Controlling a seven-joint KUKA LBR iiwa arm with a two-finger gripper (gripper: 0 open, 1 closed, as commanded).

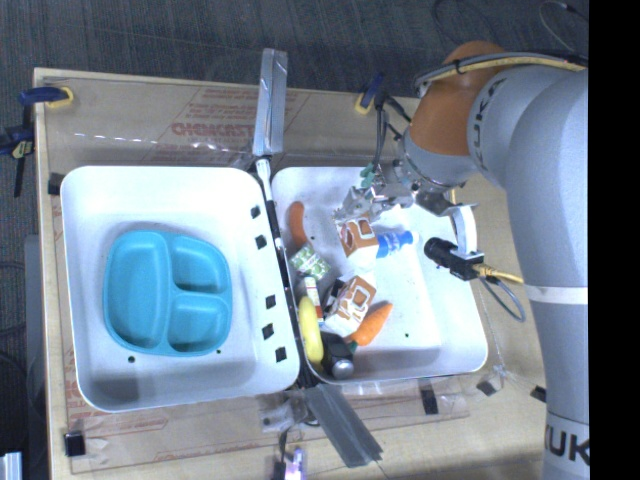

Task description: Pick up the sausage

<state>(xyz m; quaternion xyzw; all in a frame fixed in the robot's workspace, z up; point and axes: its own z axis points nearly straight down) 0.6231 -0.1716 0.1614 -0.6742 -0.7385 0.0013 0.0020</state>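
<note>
Gripper (372, 196) over right bin (455, 343), near back edge; fingers' state unclear. Sausage (296, 224) against bin's left wall. Shift left, descend vertically, avoid neighbouring carton (358, 237).

Worktop (150, 98): pale wood-look board, matt, under a clear glossy film with faint red print.
Left bin (80, 368): white plastic, smooth, softly glossy.
Right bin (455, 343): same white plastic, bright sheen on the floor.
Tray (165, 293): light blue plastic, smooth, satin, in the left bin.
Sausage (296, 224): reddish-brown, smooth and slightly shiny, at 10 o'clock in the right bin.
Carrot (372, 323): orange, smooth, plastic-looking.
Banana (311, 330): yellow, smooth, plastic-looking, at 7 o'clock in the right bin.
Cartons (352, 303): printed card, brown and white, slight gloss.
Arm (545, 168): grey painted casing, smooth, satin; orange band glossy.
Divider bar (268, 98): bare metal, brushed grey.
Clamps (45, 96): blue and yellow plastic.
</note>
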